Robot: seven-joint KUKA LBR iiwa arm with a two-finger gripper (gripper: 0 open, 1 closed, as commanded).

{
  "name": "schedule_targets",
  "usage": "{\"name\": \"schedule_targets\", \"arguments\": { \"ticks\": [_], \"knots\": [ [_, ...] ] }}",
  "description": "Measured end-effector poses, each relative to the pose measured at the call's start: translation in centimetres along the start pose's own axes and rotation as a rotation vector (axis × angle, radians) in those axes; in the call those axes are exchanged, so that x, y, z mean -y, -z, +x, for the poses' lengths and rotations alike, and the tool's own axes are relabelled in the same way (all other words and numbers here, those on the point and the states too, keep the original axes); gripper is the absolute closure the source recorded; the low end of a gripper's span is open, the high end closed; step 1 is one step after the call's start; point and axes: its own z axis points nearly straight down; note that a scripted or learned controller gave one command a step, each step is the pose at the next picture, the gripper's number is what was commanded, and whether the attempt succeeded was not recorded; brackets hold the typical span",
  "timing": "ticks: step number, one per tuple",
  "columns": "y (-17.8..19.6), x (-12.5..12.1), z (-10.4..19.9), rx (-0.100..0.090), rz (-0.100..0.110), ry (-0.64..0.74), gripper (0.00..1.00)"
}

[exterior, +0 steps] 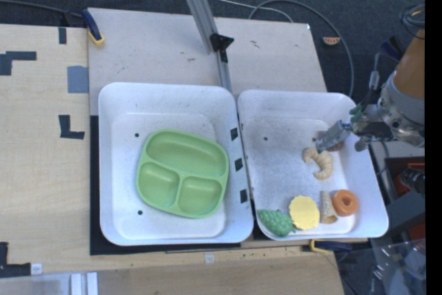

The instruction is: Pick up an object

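The gripper (330,140), jaws seemingly parted, hovered beside the pale curled croissant toy (319,162): probably light, stiff; grasp mid-curve.

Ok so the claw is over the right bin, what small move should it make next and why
Probably ease the claw straight down a little onto the croissant. The claw sits just above and beside the croissant's upper end, with nothing seen between its fingers, and the croissant lies apart from the donut and the yellow piece, so it looks like the nearest clear grab.
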Motion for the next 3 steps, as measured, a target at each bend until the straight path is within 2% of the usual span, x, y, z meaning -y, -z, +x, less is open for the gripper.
{"name": "schedule_targets", "arguments": {
  "ticks": [1,3],
  "knots": [
    [0.0,0.0,0.0,0.0,0.0,0.0,0.0],
    [-9.1,-0.1,-0.2,0.0,0.006,-0.002,0.0]
  ]
}}
